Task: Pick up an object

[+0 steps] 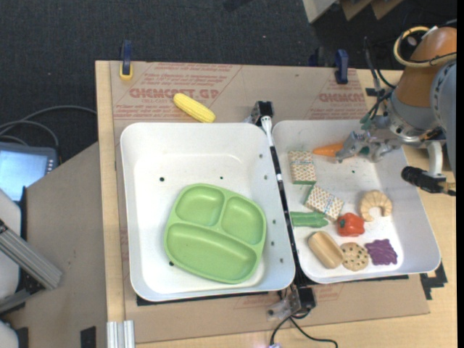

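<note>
Green tray (215, 232), yellow corn (193, 108), purple grapes (380, 251), red pepper (350, 225).

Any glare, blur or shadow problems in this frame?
Camera view: even light, soft shadows; mild glare on the left bin; the small foods are coarse, and the pincer over the carrot in the right bin is blurred.

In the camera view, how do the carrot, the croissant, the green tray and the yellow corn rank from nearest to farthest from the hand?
Measured from the hand at the back of the right bin:
1. Carrot, just to its left in the same bin.
2. Croissant, toward the front of the right bin.
3. Corn, on the board behind the left bin.
4. Green tray, toward the front of the left bin.
</note>
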Tool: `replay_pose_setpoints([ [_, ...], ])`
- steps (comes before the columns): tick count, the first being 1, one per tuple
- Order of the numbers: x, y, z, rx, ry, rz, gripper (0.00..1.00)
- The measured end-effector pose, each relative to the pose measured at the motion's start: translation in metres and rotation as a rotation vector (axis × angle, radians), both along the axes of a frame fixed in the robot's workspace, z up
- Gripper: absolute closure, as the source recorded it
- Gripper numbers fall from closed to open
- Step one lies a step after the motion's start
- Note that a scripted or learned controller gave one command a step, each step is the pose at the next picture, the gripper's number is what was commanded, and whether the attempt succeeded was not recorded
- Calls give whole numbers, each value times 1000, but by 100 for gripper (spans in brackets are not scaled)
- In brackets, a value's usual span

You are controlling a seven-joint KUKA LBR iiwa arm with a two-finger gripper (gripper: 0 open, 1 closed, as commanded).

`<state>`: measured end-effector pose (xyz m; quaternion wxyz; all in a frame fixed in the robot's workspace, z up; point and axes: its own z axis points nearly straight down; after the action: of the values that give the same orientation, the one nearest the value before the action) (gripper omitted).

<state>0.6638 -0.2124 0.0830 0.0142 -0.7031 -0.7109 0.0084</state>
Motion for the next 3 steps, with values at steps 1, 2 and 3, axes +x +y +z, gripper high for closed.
replay_pose_setpoints([
  [1,0,40,0,-7,-18,-9,0],
  [2,2,-4,0,17,-14,-9,0],
  [3,-1,-7,8,4,-4,-4,100],
])
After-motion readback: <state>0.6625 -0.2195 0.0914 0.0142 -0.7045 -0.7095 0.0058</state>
